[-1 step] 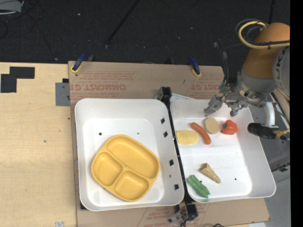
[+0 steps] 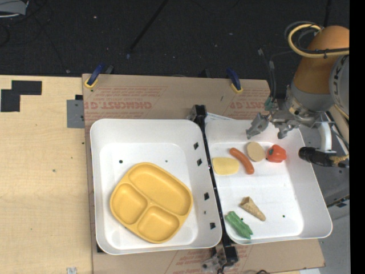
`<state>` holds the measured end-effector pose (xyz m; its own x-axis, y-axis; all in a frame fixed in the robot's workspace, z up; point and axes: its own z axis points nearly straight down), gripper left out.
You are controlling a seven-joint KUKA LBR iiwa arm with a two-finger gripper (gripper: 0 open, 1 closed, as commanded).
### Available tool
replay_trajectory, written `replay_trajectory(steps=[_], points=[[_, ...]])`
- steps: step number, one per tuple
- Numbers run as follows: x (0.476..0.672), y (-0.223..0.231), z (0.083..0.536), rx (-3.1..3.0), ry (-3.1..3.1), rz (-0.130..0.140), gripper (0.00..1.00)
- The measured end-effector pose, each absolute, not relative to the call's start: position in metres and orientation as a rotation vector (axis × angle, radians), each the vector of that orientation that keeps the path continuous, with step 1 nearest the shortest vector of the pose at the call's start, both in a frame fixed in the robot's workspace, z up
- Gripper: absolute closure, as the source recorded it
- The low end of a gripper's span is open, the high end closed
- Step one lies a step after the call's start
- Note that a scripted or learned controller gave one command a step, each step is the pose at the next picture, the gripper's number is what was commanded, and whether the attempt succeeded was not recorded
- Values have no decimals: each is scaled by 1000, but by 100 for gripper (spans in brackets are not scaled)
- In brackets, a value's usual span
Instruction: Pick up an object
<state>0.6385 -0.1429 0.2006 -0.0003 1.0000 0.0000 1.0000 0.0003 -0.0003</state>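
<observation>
Camera view is looking down on two white bins, and the left bin (image 2: 102, 136) is carrying a yellow divided tray (image 2: 150, 202) lying flat near its middle. Across the central divider, the right bin (image 2: 311, 210) is holding the small food pieces that the task is offering for picking. Nearest the divider, a pale yellow flat piece (image 2: 225, 165) is lying low against the floor, probably hard to get fingers under. Below it at the near edge, a green leafy piece (image 2: 239, 225) is sitting, likely soft and light. Just right of the yellow piece, an orange-red sausage (image 2: 242, 160) is lying at a slant, and its narrow rounded body is looking like the easiest hold, taken across its middle. A tan wedge (image 2: 252, 208) is resting nearer, its sloped faces likely slippery. A round beige piece (image 2: 256, 151) is touching the sausage's far end, and a red tomato-like piece (image 2: 276, 153) is sitting just beside it; both appear smooth and liable to roll. All are seeming light toy plastic. Above the bin's far right part, the gripper (image 2: 272, 127) is hovering with fingers spread apart, clamping nothing
</observation>
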Motion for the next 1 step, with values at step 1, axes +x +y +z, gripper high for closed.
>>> replay_trajectory(steps=[1], points=[[642,-139,157,-2217,-2221,4,0]])
